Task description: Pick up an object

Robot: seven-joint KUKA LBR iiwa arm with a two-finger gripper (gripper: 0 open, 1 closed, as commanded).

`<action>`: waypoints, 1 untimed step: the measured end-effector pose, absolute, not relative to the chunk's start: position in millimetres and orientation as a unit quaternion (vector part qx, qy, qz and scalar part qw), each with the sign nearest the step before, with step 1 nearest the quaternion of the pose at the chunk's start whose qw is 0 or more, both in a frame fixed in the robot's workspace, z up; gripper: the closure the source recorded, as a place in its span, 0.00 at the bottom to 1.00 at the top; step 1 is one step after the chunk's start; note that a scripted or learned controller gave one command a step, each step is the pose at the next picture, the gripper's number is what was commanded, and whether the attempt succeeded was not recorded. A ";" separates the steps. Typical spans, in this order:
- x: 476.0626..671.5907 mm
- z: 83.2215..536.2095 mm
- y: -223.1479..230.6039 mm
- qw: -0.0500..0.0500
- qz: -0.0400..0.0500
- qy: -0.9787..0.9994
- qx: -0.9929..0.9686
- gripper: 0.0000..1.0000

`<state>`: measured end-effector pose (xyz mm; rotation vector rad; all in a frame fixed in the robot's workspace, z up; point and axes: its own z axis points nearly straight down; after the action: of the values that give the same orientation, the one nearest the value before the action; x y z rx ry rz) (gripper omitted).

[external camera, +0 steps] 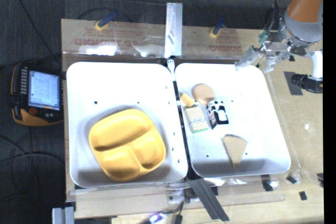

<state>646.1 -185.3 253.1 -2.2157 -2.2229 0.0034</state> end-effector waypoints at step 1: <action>614.7 151.9 -140.5 0.002 0.002 -0.713 -0.701 0.00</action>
<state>614.7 -140.5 151.9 -2.1987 -2.2390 0.0055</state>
